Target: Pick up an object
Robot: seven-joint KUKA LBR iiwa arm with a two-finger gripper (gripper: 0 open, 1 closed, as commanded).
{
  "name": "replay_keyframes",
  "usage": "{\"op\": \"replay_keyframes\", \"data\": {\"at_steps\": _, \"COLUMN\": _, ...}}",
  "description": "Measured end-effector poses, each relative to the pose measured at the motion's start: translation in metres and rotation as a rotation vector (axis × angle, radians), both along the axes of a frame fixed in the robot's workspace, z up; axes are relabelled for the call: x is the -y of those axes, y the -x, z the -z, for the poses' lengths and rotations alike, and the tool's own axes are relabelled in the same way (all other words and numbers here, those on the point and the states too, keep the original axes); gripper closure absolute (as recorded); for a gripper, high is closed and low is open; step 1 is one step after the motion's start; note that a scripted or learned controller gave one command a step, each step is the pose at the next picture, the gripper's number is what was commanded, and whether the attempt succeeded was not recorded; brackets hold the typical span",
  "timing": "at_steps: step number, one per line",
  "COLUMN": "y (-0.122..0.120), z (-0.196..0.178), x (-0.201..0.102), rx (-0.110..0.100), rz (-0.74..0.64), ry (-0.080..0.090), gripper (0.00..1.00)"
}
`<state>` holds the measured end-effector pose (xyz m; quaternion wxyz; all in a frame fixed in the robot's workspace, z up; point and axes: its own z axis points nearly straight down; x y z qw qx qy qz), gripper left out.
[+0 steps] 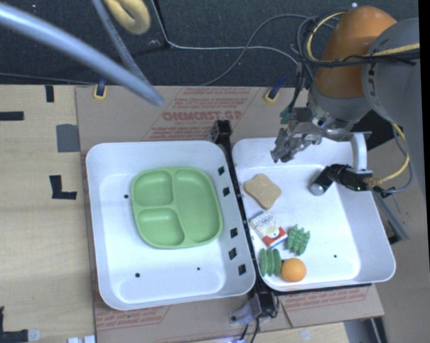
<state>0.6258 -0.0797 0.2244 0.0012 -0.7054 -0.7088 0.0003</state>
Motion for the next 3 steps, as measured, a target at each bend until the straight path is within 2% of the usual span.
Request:
{"op": "replay_keyframes", "data": {"at_steps": 1, "y": 0.021, "z": 0.005, "x": -0.06, "rx": -0.001, "rz": -0.001, "ry": 0.0, "gripper": 1.0}}
{"op": "replay_keyframes", "data": {"at_steps": 2, "y": 0.038, "z": 0.004, "x": -0.101, "rx": -0.001, "rz": 0.0, "ry": 0.0, "gripper": 1.0}}
{"op": "replay_keyframes", "data": {"at_steps": 3, "y": 0.056, "z": -0.006, "x": -0.157, "rx": 0.0, "rz": -0.003, "ry": -0.001, "gripper": 1.0}}
